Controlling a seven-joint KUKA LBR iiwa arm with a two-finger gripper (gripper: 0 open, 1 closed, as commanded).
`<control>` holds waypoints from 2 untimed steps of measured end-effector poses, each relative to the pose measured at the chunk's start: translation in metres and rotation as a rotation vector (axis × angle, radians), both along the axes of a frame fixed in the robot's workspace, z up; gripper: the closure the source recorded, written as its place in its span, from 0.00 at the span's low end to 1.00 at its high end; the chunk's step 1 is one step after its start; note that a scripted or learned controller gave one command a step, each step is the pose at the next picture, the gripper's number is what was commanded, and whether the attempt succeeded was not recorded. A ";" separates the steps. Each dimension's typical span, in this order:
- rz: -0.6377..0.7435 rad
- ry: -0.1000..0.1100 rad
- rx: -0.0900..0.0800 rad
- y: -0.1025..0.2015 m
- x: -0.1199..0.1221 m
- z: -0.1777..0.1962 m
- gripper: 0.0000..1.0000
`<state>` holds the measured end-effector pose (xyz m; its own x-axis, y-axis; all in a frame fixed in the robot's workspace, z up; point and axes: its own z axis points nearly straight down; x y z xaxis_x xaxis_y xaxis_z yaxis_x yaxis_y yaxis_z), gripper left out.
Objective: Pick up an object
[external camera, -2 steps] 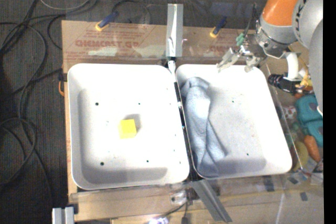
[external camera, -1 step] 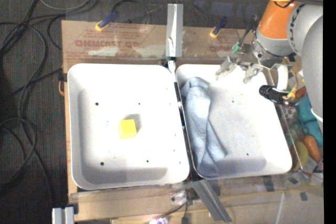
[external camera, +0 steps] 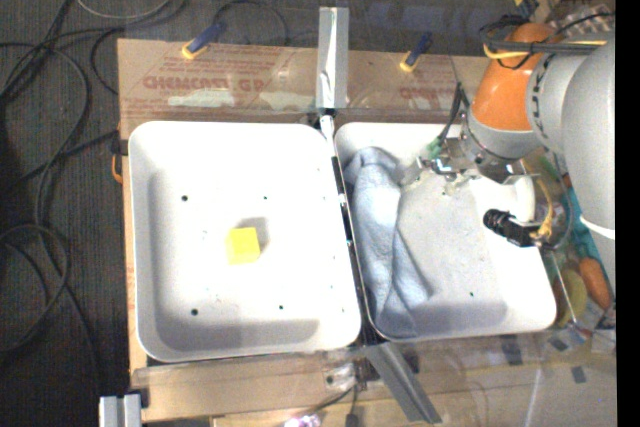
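The gripper [external camera: 447,170] is hanging over the far edge of the right bin [external camera: 480,310], its opening impossible to judge from here, apparently lining up on the pale blue cloth [external camera: 385,235] lying crumpled against that bin's left wall, while the yellow block [external camera: 244,245] is sitting alone, well apart, in the left bin [external camera: 160,165].

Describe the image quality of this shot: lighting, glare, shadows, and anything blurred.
Camera view: even overhead light, soft overall focus. The two white bins, left and right, are bright, nearly washed out. The yellow block casts a faint shadow only. The light blue cloth keeps visible folds. Glare streaks the plastic film behind the bins. The arm looks hazy at the right, and the end effector detail is unclear.
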<state>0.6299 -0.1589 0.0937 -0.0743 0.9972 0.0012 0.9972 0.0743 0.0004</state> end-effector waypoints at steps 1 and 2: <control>-0.063 0.002 0.003 -0.059 0.040 0.019 0.00; -0.066 -0.001 -0.002 -0.043 0.012 0.125 0.00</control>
